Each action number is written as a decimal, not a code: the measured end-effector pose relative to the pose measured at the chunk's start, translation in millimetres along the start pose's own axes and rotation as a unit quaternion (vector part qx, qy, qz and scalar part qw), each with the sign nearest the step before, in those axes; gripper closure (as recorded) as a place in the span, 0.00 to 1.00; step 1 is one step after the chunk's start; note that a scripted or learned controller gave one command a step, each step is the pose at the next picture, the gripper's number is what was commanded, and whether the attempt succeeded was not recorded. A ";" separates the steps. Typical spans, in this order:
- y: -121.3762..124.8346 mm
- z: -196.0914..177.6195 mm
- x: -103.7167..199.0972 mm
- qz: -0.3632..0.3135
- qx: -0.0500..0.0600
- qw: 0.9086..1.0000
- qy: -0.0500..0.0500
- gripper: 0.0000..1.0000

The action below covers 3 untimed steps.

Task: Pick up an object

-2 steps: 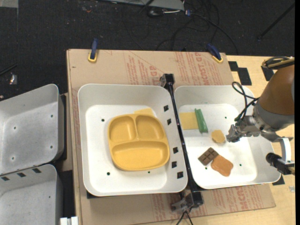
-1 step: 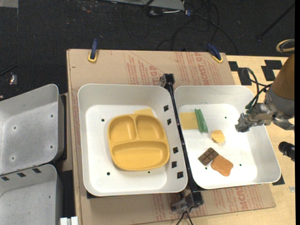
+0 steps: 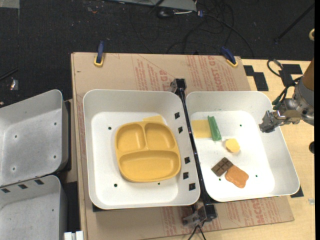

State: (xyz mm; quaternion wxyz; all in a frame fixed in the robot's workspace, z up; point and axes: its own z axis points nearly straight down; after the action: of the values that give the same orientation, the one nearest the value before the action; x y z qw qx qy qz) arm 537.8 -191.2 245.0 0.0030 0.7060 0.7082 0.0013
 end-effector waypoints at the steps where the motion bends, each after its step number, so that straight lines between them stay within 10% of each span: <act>1: -2.1 7.1 62.1 -0.002 0.003 1.000 0.002 1.00; 3: -20.6 22.3 176.5 -0.002 0.004 1.000 0.002 1.00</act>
State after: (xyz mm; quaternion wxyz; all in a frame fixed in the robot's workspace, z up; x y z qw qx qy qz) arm 516.8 -14.9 222.1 -0.0015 0.7043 0.7099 0.0002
